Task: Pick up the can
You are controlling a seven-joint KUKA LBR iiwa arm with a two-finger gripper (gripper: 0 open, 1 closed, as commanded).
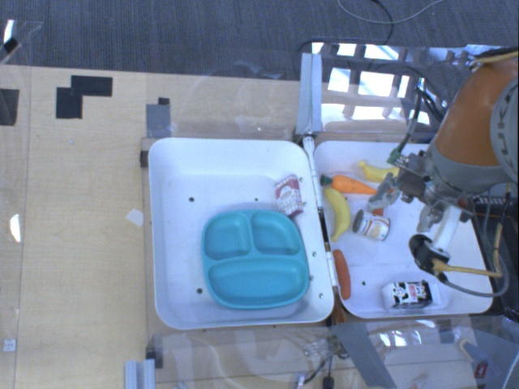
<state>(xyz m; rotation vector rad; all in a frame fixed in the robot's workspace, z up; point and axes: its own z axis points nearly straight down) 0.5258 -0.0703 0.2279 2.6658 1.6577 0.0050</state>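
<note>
No writing can be read on any label: the can's wrap shows only pale and orange-brown patches, and the small black-and-white carton has cow-like markings but no legible words.

Two white bins sit side by side on the wooden worktop. The left bin holds one teal divided plate and one small red-and-white packet leaning near its right wall. The right bin holds one can, one banana, one carrot, one small yellow piece behind the carrot, one red sausage-like item and the one carton.

The can lies on its side near the middle of the right bin, just right of the banana, a pale round end facing the camera.

The jaws hang just above the can; whether they are open or closed cannot be told.
</note>
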